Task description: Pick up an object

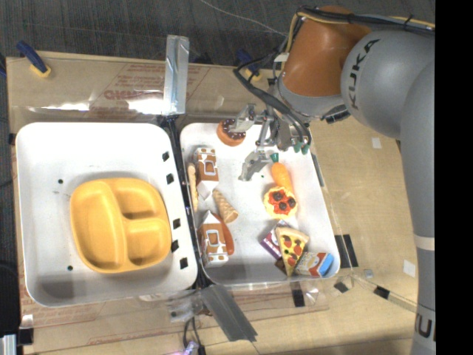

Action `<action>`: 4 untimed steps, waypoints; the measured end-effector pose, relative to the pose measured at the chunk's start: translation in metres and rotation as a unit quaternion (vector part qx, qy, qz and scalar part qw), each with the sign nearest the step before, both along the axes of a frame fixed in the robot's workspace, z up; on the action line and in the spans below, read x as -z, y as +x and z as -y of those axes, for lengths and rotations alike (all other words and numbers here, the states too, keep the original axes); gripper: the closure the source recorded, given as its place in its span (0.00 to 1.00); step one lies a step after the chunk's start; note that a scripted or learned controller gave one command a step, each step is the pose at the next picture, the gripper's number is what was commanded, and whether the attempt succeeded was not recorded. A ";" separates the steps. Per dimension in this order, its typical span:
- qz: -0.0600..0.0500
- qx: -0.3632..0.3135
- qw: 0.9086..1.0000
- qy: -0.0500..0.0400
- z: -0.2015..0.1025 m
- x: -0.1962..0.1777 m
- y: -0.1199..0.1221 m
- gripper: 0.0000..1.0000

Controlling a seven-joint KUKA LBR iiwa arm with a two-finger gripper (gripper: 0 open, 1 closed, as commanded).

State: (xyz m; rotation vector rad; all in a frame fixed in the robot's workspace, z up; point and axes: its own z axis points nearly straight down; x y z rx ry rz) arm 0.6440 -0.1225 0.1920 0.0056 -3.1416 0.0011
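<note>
Camera view: gripper (255, 165) over right bin's (323, 198) far edge, fingers spread wide, holding nothing, carrot (281, 174) just beside.

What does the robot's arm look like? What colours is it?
The arm is big, round and smooth grey, with a shiny orange band near the wrist and dark letters on the grey shell. Thin black cables loop beside it. At the end sits a small metal gripper with silvery parts and tiny green bits.

The arm (384, 72) is running off the right edge; the gripper (259, 161) is covering the right bin's (325, 198) far rim.
</note>
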 end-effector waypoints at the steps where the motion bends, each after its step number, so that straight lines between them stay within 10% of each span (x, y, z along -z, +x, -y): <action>1: -0.002 -0.010 1.000 0.000 0.083 0.058 0.001 0.00; 2: 0.003 -0.163 0.987 -0.002 0.086 0.095 0.001 0.00; 4: 0.001 -0.173 0.985 0.000 0.075 0.099 -0.041 0.00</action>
